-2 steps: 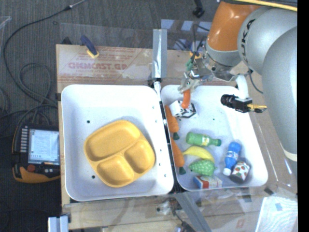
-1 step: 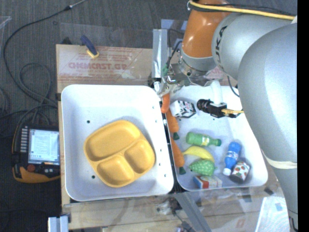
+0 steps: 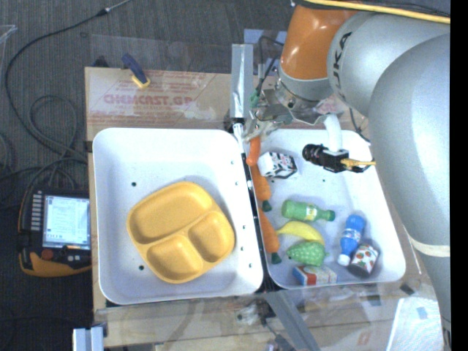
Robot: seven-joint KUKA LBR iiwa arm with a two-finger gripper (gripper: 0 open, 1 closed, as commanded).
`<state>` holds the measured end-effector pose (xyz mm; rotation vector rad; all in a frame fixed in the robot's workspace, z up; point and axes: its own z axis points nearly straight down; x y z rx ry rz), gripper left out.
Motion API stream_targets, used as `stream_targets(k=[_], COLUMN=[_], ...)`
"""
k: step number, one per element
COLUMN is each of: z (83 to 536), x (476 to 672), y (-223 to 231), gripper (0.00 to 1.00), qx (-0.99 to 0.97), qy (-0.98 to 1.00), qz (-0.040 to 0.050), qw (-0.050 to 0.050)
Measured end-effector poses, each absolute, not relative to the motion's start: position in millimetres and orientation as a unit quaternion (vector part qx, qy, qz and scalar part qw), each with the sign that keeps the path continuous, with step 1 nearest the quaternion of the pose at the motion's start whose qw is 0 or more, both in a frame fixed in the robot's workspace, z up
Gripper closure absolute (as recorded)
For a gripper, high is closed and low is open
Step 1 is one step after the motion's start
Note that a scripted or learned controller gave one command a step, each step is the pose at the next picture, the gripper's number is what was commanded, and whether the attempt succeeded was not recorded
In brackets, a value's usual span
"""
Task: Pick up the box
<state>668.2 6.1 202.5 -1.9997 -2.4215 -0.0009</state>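
A: Where is the box lying?

B: The small box [image 3: 314, 275], red, white and blue, is lying in the right bin [image 3: 365, 189] against the near wall, just beside a green knobbly fruit [image 3: 306, 253]. I'm reading it as the target. A dark carton [image 3: 363, 259] is sitting in the near right corner and could be confused with it.

A: And the gripper?

B: The gripper [image 3: 256, 126] is hanging over the far left corner of the same bin, by the wall between the bins. I cannot tell whether it is open or closed, and nothing is showing in its grasp.

A: So which way is it needing to go?

B: The box is lying diagonally across the bin from it, toward the near edge and to the view's right. Its long axis seems to be running along the near wall, though it's too small to be sure. There is one arm, so no choice of hand.

A: What are you counting?

B: One small box, one dark carton, one knobbly fruit, one banana [image 3: 300, 230], one green bottle [image 3: 307, 211], one blue bottle [image 3: 352, 232], one black-and-white patterned item [image 3: 278, 164] and two carrots [image 3: 257, 178] running along the left wall. One yellow divided plate [image 3: 181, 229] is sitting in the left bin [image 3: 146, 159].
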Motion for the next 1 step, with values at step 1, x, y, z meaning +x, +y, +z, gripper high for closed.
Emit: stream_targets(k=[1], z=[182.6], x=[667.6], y=[60.2], gripper=[1.00], qx=[-0.631], qy=[-0.776], qz=[0.0011], qw=[0.001])
